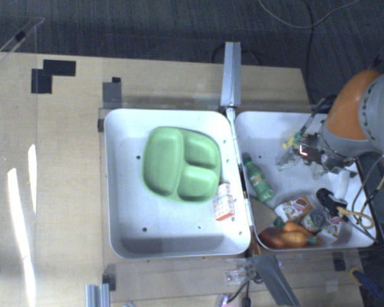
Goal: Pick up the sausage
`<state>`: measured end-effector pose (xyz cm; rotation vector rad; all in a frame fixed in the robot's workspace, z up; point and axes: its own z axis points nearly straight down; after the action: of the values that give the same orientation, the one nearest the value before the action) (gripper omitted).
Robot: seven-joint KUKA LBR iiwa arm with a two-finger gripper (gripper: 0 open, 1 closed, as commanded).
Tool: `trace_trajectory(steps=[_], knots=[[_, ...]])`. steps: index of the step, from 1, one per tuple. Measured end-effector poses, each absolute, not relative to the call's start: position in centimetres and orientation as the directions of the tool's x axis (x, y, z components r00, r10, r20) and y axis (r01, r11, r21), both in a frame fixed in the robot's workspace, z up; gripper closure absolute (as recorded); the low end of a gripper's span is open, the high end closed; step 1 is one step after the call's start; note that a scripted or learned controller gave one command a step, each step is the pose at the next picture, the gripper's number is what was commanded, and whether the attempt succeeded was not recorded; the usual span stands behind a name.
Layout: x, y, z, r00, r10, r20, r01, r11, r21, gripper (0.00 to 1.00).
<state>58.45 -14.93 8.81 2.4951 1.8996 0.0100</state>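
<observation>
The end effector (302, 151) hangs over the right bin (269, 128), and I cannot tell how it is set. The step seems to be the approach. The sausage (273, 238) lies below and to the left of it, at the bin's near edge beside an orange piece (296, 234) and small packets (294, 208). Next, it must come down there. A green bottle (257, 181) lies to its left. Further left, the other bin (121, 229) holds a green tray (181, 163) and a small carton (224, 203).

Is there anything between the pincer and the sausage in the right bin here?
Nothing tall blocks the way. The pincer sits above bare floor of the right bin; the sausage lies in the near corner, crowded by an orange item and small packets.
</observation>
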Motion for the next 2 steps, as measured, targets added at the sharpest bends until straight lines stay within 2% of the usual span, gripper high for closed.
trace_trajectory(steps=[1, 2], knots=[[52.2, -13.4, 8.9, 0.241, 0.971, 0.003, 0.971, -0.241, 0.010, 0.00], [52.6, -13.4, 10.2, 0.240, 0.971, 0.001, 0.971, -0.240, 0.025, 1.00]])
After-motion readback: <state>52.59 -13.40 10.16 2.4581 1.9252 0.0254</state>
